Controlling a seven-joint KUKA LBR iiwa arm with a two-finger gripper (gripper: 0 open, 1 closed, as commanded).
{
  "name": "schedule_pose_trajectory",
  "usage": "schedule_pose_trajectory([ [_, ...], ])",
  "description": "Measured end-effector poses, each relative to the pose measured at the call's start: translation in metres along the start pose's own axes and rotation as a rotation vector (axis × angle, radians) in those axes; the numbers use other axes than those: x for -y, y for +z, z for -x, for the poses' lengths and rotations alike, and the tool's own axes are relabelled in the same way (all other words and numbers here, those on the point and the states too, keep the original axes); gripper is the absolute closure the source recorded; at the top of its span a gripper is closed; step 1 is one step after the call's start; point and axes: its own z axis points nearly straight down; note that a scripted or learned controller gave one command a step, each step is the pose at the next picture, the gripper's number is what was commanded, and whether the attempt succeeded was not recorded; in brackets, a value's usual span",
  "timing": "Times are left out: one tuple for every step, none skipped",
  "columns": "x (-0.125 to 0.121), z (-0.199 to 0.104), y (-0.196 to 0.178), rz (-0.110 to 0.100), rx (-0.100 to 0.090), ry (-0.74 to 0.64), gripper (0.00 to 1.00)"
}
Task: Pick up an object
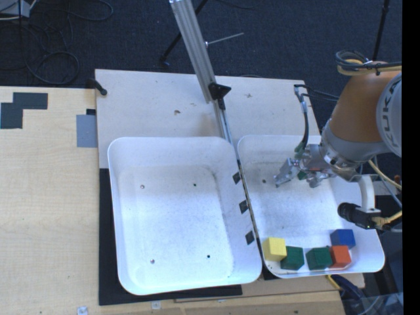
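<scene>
Several small cubes sit in a row along the near edge of the right bin (262, 151): a yellow cube (275, 248), a dark green cube (293, 258), a second green cube (319, 258), an orange cube (340, 255) and a blue cube (343, 237). My gripper (296, 174) hangs over the upper middle of that bin, well behind the cubes. Its fingers (285, 175) are spread apart with nothing between them.
The left bin (125, 151) lies beside the right one, with a row of black clips (243, 206) along their shared edge. A slanted aluminium rail (197, 51) rises behind the bins. Wooden bench surface (46, 195) extends to the left.
</scene>
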Motion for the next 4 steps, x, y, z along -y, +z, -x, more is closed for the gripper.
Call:
schedule_pose_trajectory([
  [-0.021,0.070,-0.028,0.004,0.004,-0.005,0.00],
  [-0.052,0.065,0.107,-0.001,0.000,-0.011,0.00],
  [-0.031,0.051,0.103,-0.001,0.000,-0.006,0.00],
  [-0.084,0.066,0.105,-0.043,-0.009,-0.004,0.00],
])
